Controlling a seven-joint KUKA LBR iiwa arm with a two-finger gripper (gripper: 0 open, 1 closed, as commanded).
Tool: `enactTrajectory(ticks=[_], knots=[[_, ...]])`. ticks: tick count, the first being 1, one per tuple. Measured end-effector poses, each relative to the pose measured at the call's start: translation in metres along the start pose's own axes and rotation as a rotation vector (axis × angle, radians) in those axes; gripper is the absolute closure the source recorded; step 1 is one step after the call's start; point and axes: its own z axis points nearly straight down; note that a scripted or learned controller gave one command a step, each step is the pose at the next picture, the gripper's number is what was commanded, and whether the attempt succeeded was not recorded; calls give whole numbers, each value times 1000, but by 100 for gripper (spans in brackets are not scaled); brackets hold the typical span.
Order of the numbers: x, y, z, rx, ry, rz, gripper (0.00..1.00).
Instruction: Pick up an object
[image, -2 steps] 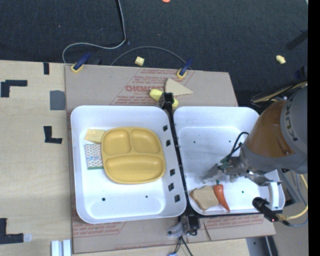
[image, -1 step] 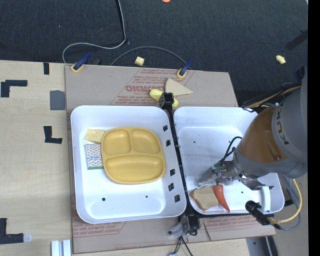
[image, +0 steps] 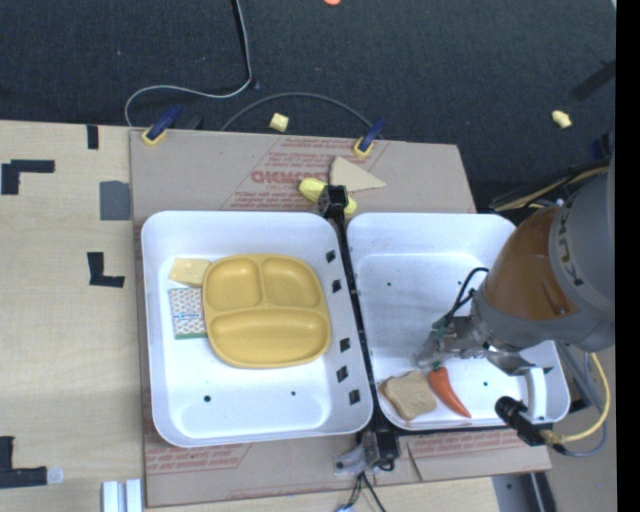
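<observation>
In the right bin (image: 420, 250), a slice of toast (image: 409, 395) lies near the front edge with an orange carrot (image: 449, 391) right beside it. My gripper (image: 440, 350) hangs low over the bin floor, just above the carrot's upper tip and behind the toast. The wrist hides much of the fingers. Nothing shows between them.
The left bin (image: 170, 400) holds a yellow divided plate (image: 267, 309), a pale yellow block (image: 188, 271) and a small patterned packet (image: 186, 311). A black divider (image: 345, 300) with clips separates the bins. The arm's orange band (image: 520, 270) covers the right bin's right side.
</observation>
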Motion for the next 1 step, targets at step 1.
enactTrajectory(ticks=[1], knots=[[0,0,0,1,0,0,0]])
